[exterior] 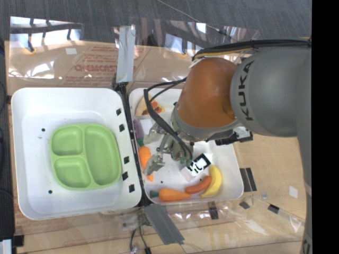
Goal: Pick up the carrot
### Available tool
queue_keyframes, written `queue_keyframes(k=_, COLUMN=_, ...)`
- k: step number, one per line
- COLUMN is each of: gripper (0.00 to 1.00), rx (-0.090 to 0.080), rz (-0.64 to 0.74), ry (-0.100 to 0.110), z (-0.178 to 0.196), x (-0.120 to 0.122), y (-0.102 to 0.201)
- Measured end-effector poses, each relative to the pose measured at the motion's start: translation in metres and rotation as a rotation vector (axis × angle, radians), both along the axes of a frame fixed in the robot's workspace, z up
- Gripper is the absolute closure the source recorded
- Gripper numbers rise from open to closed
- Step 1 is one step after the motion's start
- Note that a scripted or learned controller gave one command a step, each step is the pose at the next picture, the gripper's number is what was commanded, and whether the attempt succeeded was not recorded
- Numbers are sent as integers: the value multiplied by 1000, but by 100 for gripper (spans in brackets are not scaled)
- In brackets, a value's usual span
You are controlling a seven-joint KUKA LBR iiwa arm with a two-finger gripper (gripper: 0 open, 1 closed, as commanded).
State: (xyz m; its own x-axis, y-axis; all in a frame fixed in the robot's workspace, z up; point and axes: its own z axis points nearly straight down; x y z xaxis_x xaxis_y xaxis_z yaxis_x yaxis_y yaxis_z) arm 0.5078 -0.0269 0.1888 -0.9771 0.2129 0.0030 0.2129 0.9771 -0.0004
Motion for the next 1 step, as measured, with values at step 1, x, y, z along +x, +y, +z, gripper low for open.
queue_keyframes(k=1, gripper=0, rx=0, rz=-74, ry=6, z=-1, x=-31, y=-16)
